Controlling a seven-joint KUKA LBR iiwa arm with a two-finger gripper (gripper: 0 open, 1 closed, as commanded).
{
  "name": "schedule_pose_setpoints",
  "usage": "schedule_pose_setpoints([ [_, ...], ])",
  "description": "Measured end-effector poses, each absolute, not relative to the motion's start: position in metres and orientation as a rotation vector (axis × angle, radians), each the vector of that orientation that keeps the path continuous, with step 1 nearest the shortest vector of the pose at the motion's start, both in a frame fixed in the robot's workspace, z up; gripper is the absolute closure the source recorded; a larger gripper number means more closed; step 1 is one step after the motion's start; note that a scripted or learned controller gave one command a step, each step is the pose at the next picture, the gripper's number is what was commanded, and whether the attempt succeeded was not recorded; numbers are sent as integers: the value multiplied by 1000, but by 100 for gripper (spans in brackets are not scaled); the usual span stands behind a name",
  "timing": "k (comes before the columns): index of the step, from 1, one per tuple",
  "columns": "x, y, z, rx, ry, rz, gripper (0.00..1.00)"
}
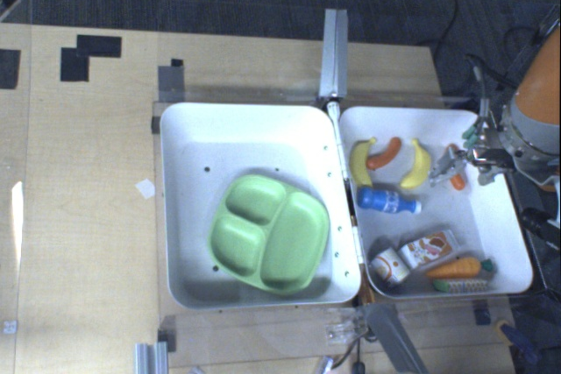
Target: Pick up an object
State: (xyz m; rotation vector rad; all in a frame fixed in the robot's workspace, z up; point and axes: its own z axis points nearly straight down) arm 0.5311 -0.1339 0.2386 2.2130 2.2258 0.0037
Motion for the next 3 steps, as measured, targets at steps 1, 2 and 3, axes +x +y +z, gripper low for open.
schedule_pose_setpoints([
  [1, 490, -126, 293, 2301, 2133, 5, 0],
  [2, 489, -90, 336, 2519, 1869, 7, 0],
  [3, 490, -89, 347, 2509, 1877, 12, 100],
])
